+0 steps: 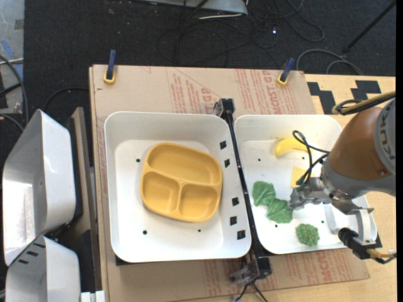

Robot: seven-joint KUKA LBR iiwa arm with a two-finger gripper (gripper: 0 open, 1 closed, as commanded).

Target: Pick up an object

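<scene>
A: Item one, the step in hand. What is entered?

B: The approach-and-grasp stage, as judged. The gripper [301, 197] is seen low inside the right bin [334, 123], its tip at the right edge of the green leafy pieces [272, 201]. Nothing is seen lifted.

A: State of the claw?

B: It cannot be told. The wrist and arm [362, 153] cover it from above, so no entry is made as to spread or pinch.

A: What is called for next?

B: In judgement, a closing on the leafy pieces is wanted, then a straight lift clear of the bin wall. The leaves look thin and flat on the floor, so a slip or an empty lift is to be allowed for.

A: Item two, containers. Right bin first.

B: Entered: the green leafy pieces, left of centre, two lobes touching. A small green broccoli-like floret [306, 234] at the near side, apart from the leaves. A yellow banana-shaped piece [286, 145] at the far side. A second yellow piece [297, 176] just beside the arm, partly covered, kind not told.

A: Left bin?

B: The left bin [123, 128] holds one item: a yellow divided tray [181, 182], three compartments, lying flat near the centre, tilted somewhat. No contents are seen in its compartments.

A: And between the bins?

B: A dark divider strip [238, 168] runs from far to near, the bins set either side of it.
</scene>
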